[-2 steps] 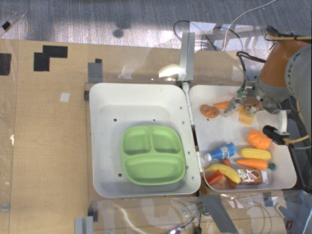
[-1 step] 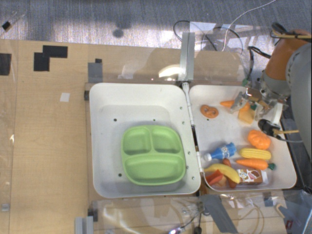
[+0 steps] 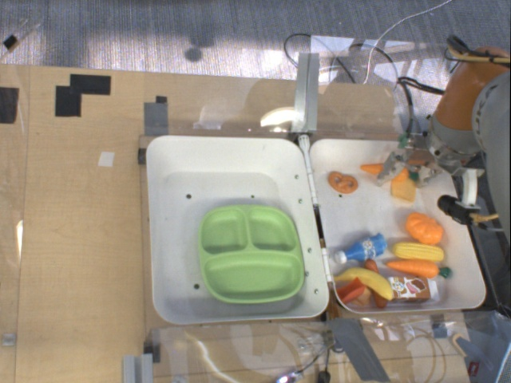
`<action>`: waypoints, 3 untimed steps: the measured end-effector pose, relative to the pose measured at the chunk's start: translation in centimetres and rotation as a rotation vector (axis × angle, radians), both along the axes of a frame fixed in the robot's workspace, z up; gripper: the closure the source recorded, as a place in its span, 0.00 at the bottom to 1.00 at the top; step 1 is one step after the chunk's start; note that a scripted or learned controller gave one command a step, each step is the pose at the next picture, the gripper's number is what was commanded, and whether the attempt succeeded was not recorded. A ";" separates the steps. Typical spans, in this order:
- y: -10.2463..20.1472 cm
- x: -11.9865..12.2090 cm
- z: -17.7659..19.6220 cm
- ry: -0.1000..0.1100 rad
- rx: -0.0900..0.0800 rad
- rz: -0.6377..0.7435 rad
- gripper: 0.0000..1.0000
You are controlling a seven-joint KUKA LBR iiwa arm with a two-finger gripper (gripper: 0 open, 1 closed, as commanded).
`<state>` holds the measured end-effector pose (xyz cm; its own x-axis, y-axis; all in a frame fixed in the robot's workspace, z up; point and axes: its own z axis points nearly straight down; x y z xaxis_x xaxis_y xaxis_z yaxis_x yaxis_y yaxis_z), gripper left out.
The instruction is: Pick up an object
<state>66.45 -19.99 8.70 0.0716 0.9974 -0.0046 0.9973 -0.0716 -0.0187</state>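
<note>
The gripper (image 3: 406,168) hangs low over the upper part of the right bin (image 3: 477,290), directly above a yellow cheese-like wedge (image 3: 403,188) that lies on the bin floor; its metal fingers (image 3: 394,166) reach down on either side of the wedge's top edge, but their tips blur into the wedge and whether they touch it cannot be told. The fingers look spread apart and nothing sits between them. Just to the left of the gripper an orange carrot piece (image 3: 371,167) lies partly tucked under it, and farther left rests a brown pretzel (image 3: 343,183). The arm (image 3: 471,106) comes in from the right, its orange band above the wrist, its upper links cut off by the frame edge. Lower in the same bin lie an orange pepper-like toy (image 3: 425,228), a corn cob (image 3: 417,251), a carrot (image 3: 417,268), a blue and white bottle (image 3: 361,250), a banana (image 3: 366,280) and a flat carton (image 3: 411,290), crowded and overlapping so that the small red pieces under the banana are hard to name. The left bin (image 3: 172,182) holds a green divided plate (image 3: 251,253).
</note>
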 end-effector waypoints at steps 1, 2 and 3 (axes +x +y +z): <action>3.6 0.6 3.8 -0.025 0.002 -0.082 0.00; 4.6 0.8 1.2 -0.026 -0.004 0.037 0.00; 4.7 1.2 3.0 -0.035 -0.004 0.043 1.00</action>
